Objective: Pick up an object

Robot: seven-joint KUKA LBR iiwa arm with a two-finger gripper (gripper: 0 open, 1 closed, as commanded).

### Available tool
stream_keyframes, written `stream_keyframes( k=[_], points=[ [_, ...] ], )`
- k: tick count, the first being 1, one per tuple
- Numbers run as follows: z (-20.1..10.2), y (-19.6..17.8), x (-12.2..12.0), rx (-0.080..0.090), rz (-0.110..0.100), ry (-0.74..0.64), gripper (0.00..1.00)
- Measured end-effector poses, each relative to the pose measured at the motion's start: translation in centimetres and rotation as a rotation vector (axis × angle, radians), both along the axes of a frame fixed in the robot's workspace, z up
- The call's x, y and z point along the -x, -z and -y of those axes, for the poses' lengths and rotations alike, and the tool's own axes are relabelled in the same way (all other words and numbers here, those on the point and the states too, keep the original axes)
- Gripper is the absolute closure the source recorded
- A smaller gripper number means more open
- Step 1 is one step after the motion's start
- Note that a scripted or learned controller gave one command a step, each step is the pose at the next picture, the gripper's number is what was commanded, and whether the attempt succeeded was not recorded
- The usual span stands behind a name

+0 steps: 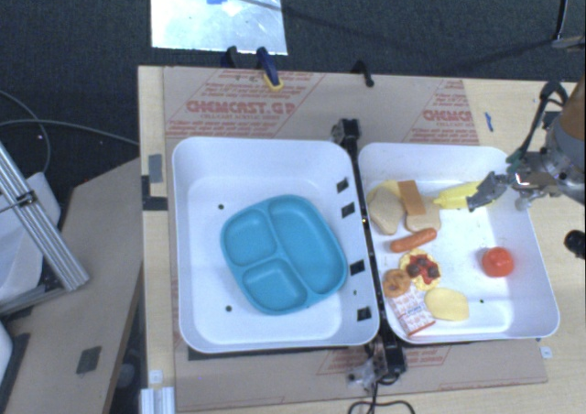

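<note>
A robot arm's gripper (485,190) hovered at the right-hand bin's (540,311) far right corner, apparently in the approach stage of a pick, with nothing seen between its fingers; whether they were spread or closed could not be told. Toy food lay below: a yellow banana (453,194) just beside the fingertips, a red tomato (498,261) nearer the front. The next move would likely call for descending squarely onto one item. The arm reached in low from the right.

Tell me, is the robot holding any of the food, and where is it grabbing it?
It cannot be told. The gripper is right at the banana's right end in the right bin, but the view is too small to show a grip.
</note>
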State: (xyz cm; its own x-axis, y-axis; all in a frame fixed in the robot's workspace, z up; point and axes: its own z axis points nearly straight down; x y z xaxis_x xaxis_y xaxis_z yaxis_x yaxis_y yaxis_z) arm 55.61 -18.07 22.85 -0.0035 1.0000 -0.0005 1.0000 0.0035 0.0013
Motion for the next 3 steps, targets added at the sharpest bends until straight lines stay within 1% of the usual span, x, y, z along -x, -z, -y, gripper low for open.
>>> stream_keyframes(
  k=[1, 2, 3],
  points=[
    [-0.9, 12.8, 5.7, -0.005, -0.014, 0.004, 0.0],
    [-5.0, 13.4, 4.4, 0.008, 0.007, 0.01, 0.0],
    [-6.0, 13.4, 5.0, 0.026, 0.025, 0.016, 0.0]
  ],
)
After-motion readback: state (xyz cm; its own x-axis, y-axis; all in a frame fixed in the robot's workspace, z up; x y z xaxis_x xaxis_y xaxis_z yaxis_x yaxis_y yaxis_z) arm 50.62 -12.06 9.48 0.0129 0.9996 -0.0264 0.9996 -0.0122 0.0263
